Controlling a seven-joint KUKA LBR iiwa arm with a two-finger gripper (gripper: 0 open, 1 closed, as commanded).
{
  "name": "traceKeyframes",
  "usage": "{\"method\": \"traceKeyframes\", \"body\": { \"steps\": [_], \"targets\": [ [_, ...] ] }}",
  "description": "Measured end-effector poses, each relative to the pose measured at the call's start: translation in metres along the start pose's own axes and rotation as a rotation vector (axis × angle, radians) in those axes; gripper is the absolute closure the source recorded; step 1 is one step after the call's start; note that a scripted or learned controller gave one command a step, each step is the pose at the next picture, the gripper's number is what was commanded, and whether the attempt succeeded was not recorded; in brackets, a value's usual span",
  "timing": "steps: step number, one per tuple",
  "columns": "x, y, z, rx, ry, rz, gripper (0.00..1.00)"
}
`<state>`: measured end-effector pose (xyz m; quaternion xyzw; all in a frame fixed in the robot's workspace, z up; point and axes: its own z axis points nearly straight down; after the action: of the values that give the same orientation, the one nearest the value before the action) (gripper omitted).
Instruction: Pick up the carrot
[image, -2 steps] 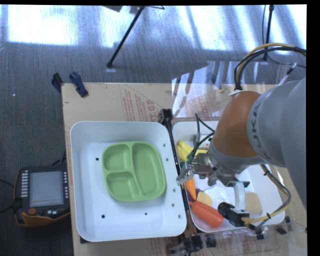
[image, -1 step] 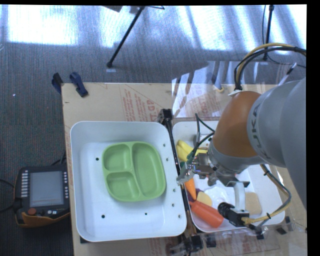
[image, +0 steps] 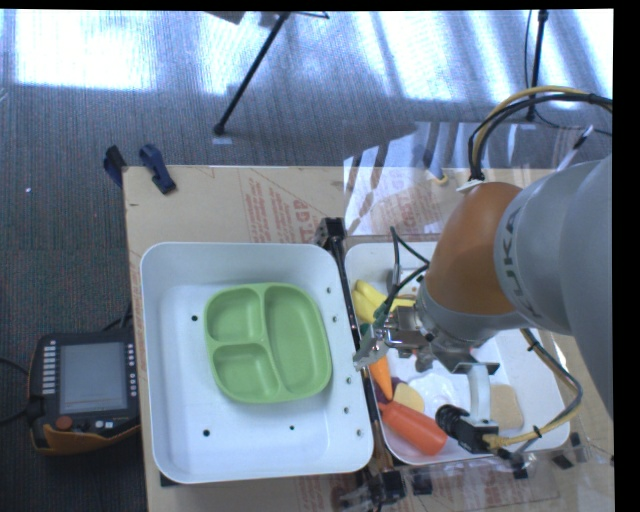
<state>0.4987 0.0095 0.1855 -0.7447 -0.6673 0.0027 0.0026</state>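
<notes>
In the right bin: the carrot (image: 413, 428) lies near the front wall, orange, long axis running from upper left to lower right
Beside it: a shorter orange piece (image: 380, 377) along the bin's left wall, a pale slice (image: 408, 397) between the two, yellow items (image: 368, 298) further back
Gripper (image: 385, 340): low over the bin's left side, behind the carrot; the carrot lies toward the front edge from it
Fingers: cannot tell whether apart or together, the wrist hides them
Left bin (image: 160, 300): carries a green divided tray (image: 268, 341)
Writing: red print on the cardboard over the surface (image: 240, 205), too faint to read
</notes>
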Motion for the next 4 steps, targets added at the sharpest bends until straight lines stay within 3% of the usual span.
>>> {"method": "traceKeyframes", "body": {
  "steps": [1, 2, 3, 4],
  "targets": [
    [-0.041, 0.015, 0.000, 0.000, 0.000, 0.290, 0.00],
    [-0.027, 0.007, 0.000, 0.002, 0.001, 0.377, 0.00],
    [-0.019, 0.031, 0.000, 0.001, 0.000, 0.516, 0.00],
    [0.047, -0.021, 0.001, 0.004, 0.001, 0.577, 0.00]
  ]
}}
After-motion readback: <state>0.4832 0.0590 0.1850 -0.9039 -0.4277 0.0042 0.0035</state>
